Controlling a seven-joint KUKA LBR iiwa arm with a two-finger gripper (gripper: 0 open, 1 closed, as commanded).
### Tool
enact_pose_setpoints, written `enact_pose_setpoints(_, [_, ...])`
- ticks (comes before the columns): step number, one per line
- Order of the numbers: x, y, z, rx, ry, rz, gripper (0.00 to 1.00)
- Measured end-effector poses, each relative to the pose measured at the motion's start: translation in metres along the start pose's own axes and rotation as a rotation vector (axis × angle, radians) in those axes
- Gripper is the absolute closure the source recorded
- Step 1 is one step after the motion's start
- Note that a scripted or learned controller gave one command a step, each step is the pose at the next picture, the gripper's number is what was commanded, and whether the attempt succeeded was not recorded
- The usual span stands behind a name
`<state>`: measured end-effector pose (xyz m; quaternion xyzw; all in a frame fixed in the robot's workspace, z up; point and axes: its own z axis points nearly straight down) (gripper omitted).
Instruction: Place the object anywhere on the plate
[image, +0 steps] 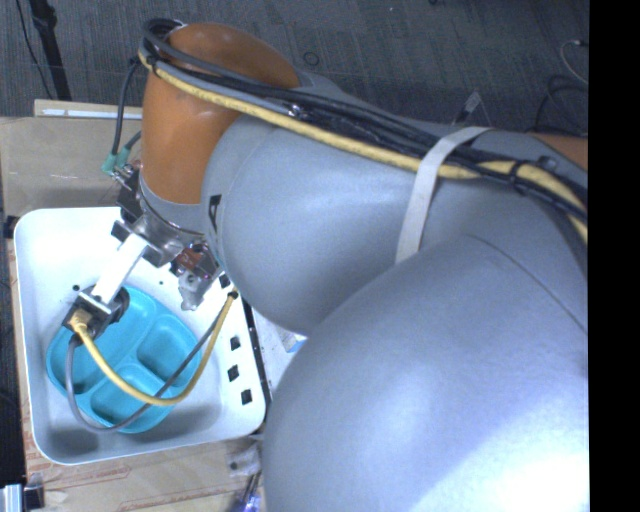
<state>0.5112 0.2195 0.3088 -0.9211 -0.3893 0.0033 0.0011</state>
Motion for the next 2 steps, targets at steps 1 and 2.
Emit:
enact_pose_setpoints(1, [-0.022, -0.02, 0.079, -0.002, 0.0, 0.291, 0.0])
enact_pose_setpoints(2, [-0.025, -0.023, 0.216, 0.001, 0.001, 0.576, 0.0])
